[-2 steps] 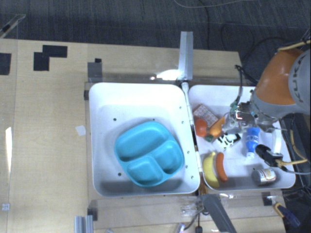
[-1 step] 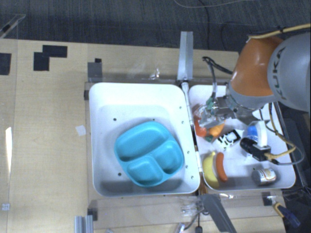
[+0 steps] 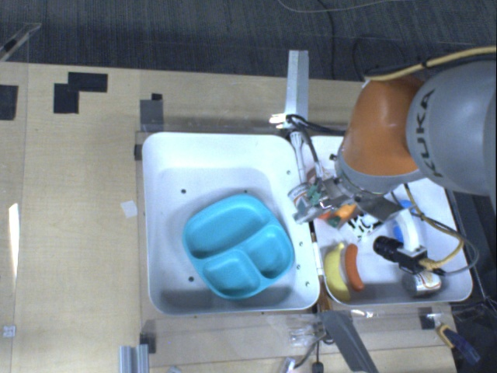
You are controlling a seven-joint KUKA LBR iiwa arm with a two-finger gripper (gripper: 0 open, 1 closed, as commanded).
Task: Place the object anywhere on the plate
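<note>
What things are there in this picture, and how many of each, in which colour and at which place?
left bin: 1, white, on the bench
right bin: 1, white, beside the left one
plate: 1, blue, divided, in the left bin
yellow object: 1, right bin, near front corner
red-orange object: 1, against the yellow one
white-and-blue object: 1, right bin, partly under the arm
arm: 1, grey, orange band, from the right
gripper: 1, above the wall between the bins
</note>
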